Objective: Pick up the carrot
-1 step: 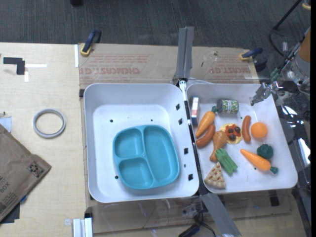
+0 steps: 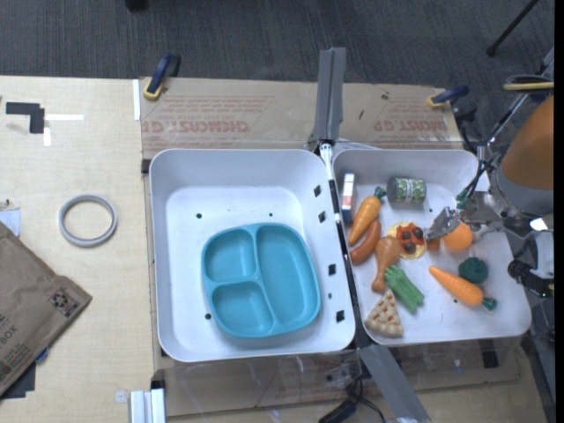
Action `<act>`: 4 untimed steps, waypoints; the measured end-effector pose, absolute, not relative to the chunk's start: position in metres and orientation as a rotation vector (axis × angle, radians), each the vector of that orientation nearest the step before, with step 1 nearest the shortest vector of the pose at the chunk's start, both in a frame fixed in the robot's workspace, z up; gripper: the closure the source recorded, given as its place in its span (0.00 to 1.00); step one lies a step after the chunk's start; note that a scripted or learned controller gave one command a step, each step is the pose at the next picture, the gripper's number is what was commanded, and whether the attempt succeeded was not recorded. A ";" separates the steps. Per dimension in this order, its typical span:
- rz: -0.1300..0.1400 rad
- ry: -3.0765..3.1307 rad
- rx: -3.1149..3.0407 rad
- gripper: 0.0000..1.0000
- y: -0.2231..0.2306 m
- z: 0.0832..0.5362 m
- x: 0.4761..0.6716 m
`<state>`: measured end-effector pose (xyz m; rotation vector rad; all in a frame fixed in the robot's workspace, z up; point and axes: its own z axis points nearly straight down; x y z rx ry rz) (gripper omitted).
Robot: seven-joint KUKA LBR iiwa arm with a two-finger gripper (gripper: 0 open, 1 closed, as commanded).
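**Gripper low in right bin, two carrots lying loose**

Camera view: two white bins sit side by side on the surface, on a sheet of cardboard (image 2: 229, 113). The left bin (image 2: 176, 236) holds a teal divided plate (image 2: 261, 279), lying flat near the bin's middle.

The right bin (image 2: 507, 315) is crowded with toy food. One carrot, the upper carrot (image 2: 364, 218), lies tilted near the bin's left wall with its green top pointing up-right. A sausage (image 2: 364, 242) is touching it just below. The lower carrot (image 2: 457, 286) lies towards the bin's front right, with its green end at the right. A dark green toy (image 2: 472, 270) is just above it.

Also in the right bin:
- a green can (image 2: 406, 189) near the back
- a drumstick (image 2: 385, 259)
- a green vegetable (image 2: 404, 287)
- a pizza slice (image 2: 385, 314) at the front
- an orange fruit (image 2: 458, 237)

The grey arm (image 2: 529, 161) reaches in from the right. Its gripper (image 2: 443, 225) is low over the right bin, just beside the orange fruit and between the two carrots, touching neither. I can't tell whether the jaws are apart or together, and nothing is visibly clamped in them.

On the surface well left of the bins lie a tape ring (image 2: 88, 219) and a brown box (image 2: 31, 302).
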<state>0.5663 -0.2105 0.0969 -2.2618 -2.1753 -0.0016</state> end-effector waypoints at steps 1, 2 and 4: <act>0.001 -2.174 -2.265 1.00 -0.212 0.107 0.567; -0.009 -1.785 -2.594 1.00 -0.152 0.096 0.617; 0.006 -1.452 -2.786 0.00 -0.057 0.201 0.629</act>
